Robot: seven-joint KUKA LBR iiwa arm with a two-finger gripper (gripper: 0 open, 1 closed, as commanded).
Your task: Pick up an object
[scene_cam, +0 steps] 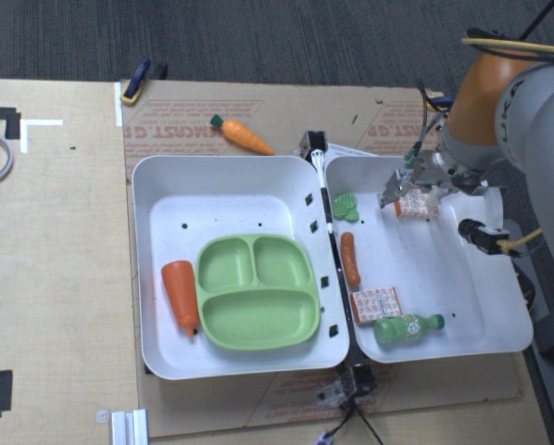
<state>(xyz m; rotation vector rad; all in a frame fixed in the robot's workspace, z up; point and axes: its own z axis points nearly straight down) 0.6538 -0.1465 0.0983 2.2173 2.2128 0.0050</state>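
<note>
My gripper (409,191) in the right bin (485,336).
It sits low over a small packet (416,206); I can't tell whether it grips anything.

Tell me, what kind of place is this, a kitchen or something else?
Probably a robot test bench, not a kitchen. A grey and orange arm reaches over two white bins holding toy food, such as a green divided plate and a small green bottle, on taped cardboard.
</note>
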